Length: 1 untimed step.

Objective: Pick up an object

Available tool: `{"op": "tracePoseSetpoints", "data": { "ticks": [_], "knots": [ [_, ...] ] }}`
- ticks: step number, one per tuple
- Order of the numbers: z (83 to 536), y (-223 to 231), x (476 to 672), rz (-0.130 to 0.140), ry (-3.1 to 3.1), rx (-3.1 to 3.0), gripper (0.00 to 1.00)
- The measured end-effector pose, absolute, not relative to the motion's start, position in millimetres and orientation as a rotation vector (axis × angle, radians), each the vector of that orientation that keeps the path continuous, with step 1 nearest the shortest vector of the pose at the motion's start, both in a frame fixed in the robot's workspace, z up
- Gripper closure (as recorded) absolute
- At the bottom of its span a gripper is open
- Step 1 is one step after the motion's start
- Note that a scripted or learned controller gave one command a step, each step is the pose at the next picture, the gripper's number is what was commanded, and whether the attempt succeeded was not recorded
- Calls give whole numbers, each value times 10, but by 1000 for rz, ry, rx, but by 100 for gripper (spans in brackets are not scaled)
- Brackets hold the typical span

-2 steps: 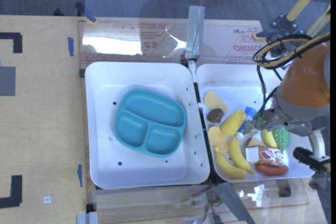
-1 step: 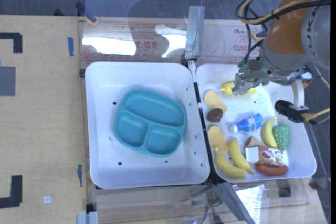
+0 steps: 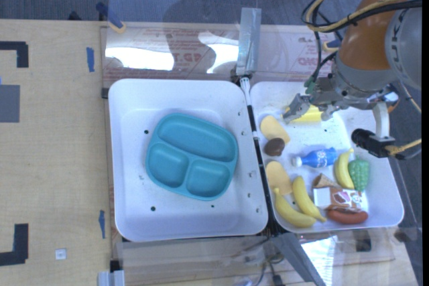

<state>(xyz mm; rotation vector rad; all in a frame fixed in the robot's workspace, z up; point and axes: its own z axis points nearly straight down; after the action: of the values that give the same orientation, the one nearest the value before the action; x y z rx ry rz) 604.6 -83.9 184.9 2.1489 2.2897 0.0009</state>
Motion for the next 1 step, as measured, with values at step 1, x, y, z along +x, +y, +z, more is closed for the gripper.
{"op": "tracePoseSetpoints", "data": {
  "ticks": [1],
  "knots": [
    [955,-1356,5414,-10,2290,2159,0]
  ]
}}
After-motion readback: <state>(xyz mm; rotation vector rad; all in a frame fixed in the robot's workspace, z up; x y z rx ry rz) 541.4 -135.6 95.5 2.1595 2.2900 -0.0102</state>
